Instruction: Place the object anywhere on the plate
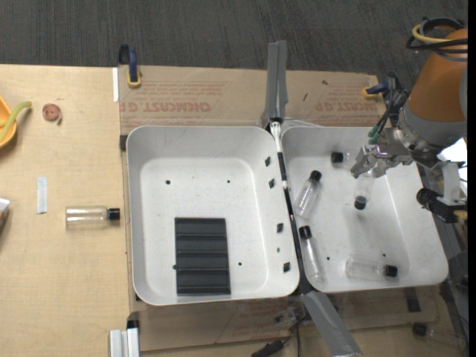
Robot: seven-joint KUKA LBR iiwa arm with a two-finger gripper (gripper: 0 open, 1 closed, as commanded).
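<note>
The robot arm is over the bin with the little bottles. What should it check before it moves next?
1. Gripper above the right bin: ok.
2. Fingers open or shut: cannot tell.
3. A bottle held: cannot tell; none seen between the fingers.
4. Bottles within reach: ok; a clear bottle with a black cap lies near the divider, another near the front wall.
5. Black ridged plate in the left bin has nothing on it: ok.
6. Small upright bottle beneath the gripper: ok.

yellow object (7,125) cropped at left edge, end effector (370,162) fingers indistinct
</note>
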